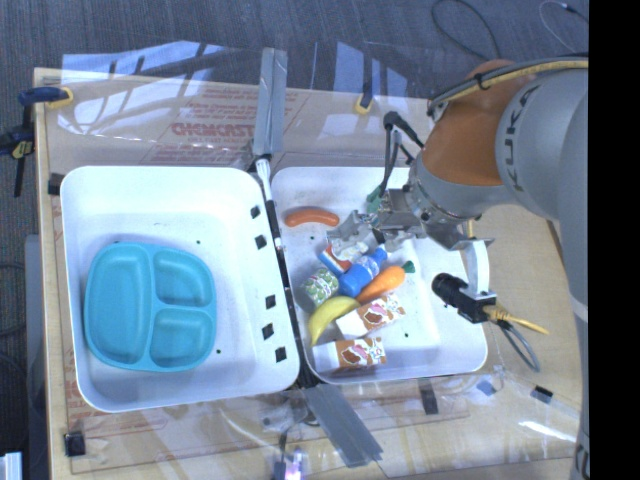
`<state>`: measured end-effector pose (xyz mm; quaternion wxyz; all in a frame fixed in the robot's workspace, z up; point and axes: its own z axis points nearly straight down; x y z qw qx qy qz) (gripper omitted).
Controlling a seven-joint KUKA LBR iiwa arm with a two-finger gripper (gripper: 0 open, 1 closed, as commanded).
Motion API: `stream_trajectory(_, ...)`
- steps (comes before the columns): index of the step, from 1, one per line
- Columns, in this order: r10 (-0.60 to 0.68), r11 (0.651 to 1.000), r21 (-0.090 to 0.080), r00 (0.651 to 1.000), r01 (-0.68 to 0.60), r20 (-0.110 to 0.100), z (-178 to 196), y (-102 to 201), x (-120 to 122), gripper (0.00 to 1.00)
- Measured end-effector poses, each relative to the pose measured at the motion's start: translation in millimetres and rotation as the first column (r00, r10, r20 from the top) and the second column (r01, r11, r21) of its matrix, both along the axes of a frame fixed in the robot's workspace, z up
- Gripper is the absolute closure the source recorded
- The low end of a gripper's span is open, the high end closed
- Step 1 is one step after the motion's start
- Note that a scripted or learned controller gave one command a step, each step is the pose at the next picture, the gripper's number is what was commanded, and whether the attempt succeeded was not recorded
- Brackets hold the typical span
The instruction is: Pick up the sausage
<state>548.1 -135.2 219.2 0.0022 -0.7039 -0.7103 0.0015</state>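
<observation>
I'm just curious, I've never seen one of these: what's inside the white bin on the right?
The right bin holds a sausage lying apart near its far edge, and a pile: banana, carrot, blue bottle and small cartons. The arm covers the far right corner.

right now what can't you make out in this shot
- Hand of the grey arm: its fingers blur into the clutter in the right white bin, so open or shut is unclear.
- Blue plastic bottle: upper end hidden under the hand.
- Small printed cartons: print too small to read.
- Orange-red sausage: lies apart, fully visible.
</observation>
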Motion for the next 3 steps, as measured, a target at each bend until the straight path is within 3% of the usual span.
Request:
stream_trajectory(1, 0.016, 1.0, -0.002, 1.0, -0.016, 0.0, -72.3, -1.7, 83.6, 0.0)
stream_trajectory(2, 0.186, 0.983, 0.0, 0.983, -0.186, 0.002, -108.1, 3.0, 83.6, 0.0)
stream_trajectory(3, 0.2, 0.98, -0.001, 0.98, -0.2, 0.005, -126.6, -14.7, 109.5, 0.0)
